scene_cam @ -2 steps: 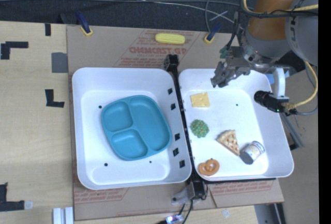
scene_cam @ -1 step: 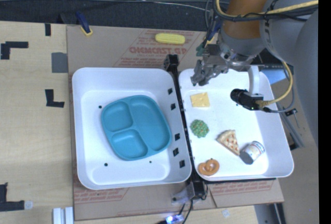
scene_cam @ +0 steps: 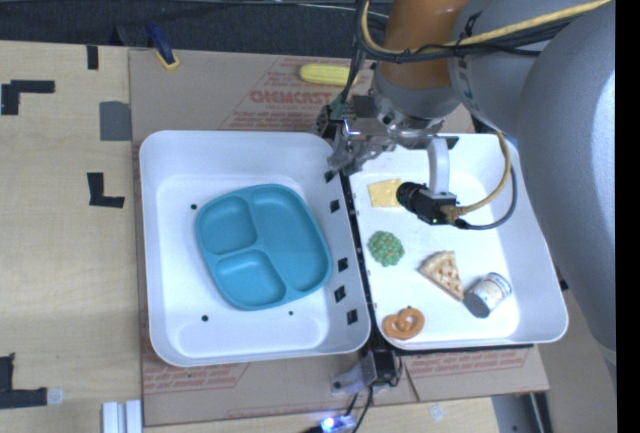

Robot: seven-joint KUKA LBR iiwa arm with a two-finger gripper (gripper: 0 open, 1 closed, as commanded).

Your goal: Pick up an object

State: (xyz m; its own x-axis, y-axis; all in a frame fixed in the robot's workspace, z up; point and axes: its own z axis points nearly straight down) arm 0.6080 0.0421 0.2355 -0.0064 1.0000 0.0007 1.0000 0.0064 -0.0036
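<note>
The gripper [scene_cam: 350, 143] hangs over the right bin's [scene_cam: 535, 266] top-left corner, its fingers hidden so I cannot tell their state, near the cheese slice [scene_cam: 384, 192], probably light, stiff and flat, best pinched across its thin edges.

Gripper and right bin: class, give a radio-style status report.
Gripper over the bins' shared edge, nothing seen held. Cheese, broccoli, pizza slice, can, pretzel lying in right bin. Cable hangs above cheese.
</note>
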